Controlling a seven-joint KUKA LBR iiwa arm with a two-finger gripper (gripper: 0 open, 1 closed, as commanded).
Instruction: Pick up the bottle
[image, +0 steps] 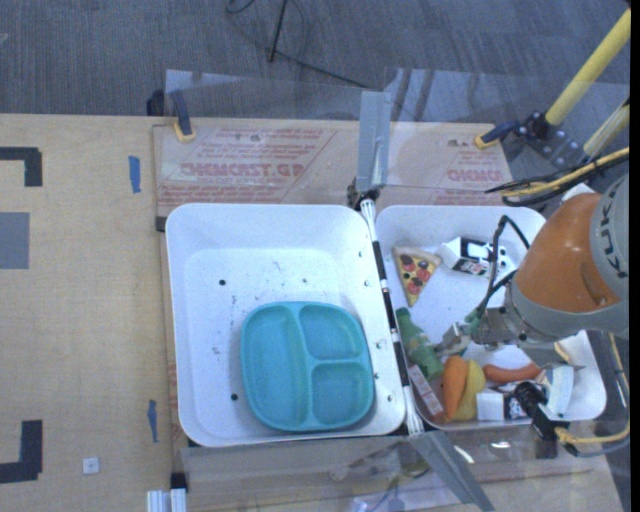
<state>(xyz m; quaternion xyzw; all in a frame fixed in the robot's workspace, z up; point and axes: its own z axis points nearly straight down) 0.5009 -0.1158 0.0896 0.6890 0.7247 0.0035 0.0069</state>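
While the arm (565, 265) reaches in from the right, its orange band hangs over the right bin (440, 222) and its grey wrist drops toward the heap of things at that bin's near left. The pincer (470, 335) sits low among them, just right of the bottle; whether it is spread or pressed together I cannot tell, since the wrist and cables cover it, and nothing can be seen pinched in it.

The bottle (416, 345) is green and lies on its side in the right bin, close along the left wall, its neck pointing up the view and its body slanting down toward the near edge. Just right of its lower end lies a carrot (455, 385), orange, with a yellow piece (474, 385) touching it on the right. Past those a reddish sausage (513, 373) lies crosswise, under the wrist. A white block (489, 405) sits at the near edge beside the carrot. A pizza slice (414, 272) lies farther up the bin, apart from the bottle, its point toward it. A small black-and-white box (467, 256) lies right of the slice.

The left bin (200, 240) holds a teal tray (306, 365) with three compartments, set toward its near right corner. Both bins rest on the counter (70, 300), pale wood with black tape marks and blue tape bits at the left.
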